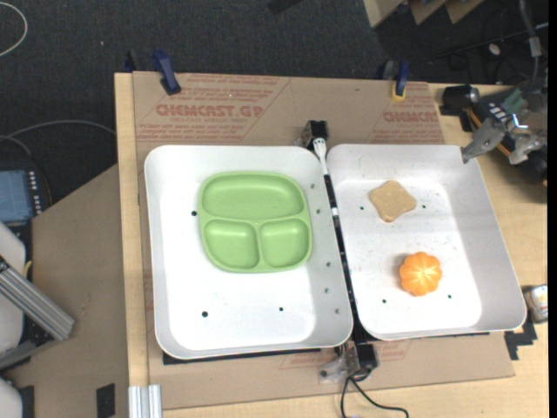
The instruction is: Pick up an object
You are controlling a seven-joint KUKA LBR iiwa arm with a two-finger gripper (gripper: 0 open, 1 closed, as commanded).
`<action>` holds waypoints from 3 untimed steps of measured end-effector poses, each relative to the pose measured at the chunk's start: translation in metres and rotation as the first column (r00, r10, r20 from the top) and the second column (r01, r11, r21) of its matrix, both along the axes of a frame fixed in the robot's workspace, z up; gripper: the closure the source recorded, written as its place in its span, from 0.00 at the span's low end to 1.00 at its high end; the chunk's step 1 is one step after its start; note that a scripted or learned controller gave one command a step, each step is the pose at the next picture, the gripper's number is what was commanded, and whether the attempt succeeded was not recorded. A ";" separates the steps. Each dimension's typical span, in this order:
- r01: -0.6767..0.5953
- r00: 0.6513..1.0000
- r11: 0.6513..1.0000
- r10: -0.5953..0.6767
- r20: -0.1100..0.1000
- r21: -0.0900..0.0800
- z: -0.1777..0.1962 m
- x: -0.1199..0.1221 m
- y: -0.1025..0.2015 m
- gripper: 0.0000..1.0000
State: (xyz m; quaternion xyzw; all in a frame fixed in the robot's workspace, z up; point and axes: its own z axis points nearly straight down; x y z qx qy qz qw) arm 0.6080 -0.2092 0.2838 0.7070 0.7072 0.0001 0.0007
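**Nothing Picked Up Yet, and Plenty of Ways to Miss**

Parked up at the far right corner, just past the edge of the right bin (487, 233): the gripper (498, 131). Too small and blurry to tell if open or shut. Nothing seen in it.

Two easy things to grab, both in the right bin and well apart from each other. Near the back, a flat tan slice of bread (392, 200). Near the front, a small round orange (420, 273).

Could go wrong like this:
- Round orange, so likely to roll away if nudged from one side.
- Flat, thin bread, so hard to get under; might just get pushed along the bin floor.
- Wide green divided plate (257, 221) in the left bin (157, 233), probably too wide to pinch, except maybe at its rim.
- Coming down near a bin wall might mean a bump.

Counted up:
- White bins: two.
- Green plate: one, with three sections.
- Orange: one.
- Bread slice: one.
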 end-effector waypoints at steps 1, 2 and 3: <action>0.006 1.000 1.000 -0.006 -0.007 0.002 -0.025 -0.080 -0.017 0.00; -0.002 1.000 1.000 0.002 0.019 -0.008 0.131 -0.057 -0.015 0.00; 0.005 1.000 1.000 -0.005 -0.013 0.006 0.028 -0.130 -0.015 0.00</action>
